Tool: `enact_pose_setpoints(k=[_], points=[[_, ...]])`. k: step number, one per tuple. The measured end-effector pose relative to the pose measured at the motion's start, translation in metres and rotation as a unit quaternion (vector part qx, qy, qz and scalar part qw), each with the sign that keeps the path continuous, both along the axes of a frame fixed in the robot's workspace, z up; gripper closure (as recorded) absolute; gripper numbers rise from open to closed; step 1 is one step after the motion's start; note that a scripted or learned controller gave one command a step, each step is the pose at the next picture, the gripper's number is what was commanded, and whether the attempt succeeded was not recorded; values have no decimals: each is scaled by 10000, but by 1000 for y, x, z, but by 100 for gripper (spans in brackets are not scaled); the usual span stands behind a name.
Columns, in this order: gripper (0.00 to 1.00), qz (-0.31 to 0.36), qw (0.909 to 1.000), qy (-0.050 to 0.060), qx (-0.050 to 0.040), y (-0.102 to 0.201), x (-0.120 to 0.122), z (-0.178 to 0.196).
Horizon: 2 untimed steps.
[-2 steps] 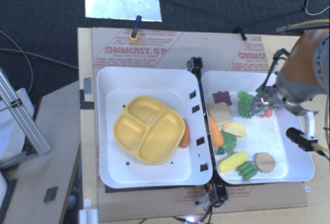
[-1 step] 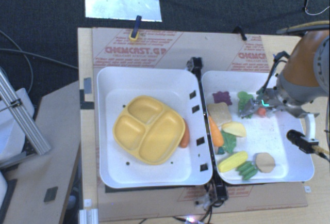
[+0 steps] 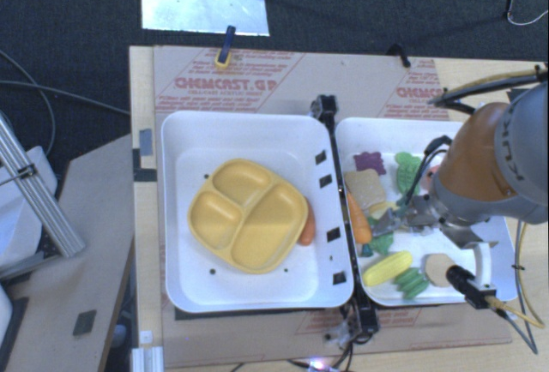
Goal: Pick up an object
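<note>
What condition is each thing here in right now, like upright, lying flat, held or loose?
Yellow divided plate: flat in the left bin, right way up.
Carrot: lying loose by the right bin's left wall.
Corn cob: lying on its side, loose.
Purple toy: lying loose near the far wall.
End effector: low over the right bin's toys.

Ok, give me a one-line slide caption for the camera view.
KUKA arm reaching into the right bin of toy food beside a yellow divided plate in the left bin.
</note>
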<state>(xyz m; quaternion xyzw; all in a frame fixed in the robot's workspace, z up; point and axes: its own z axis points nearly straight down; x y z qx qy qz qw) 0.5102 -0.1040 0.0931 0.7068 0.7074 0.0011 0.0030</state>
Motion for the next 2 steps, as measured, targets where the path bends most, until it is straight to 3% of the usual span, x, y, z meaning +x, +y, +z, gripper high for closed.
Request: enact_pose_setpoints(k=[1, 2], points=[[0, 68, 10000, -31, 25, 105, 21, 97], [0, -5, 10000, 35, 15, 91, -25, 91]])
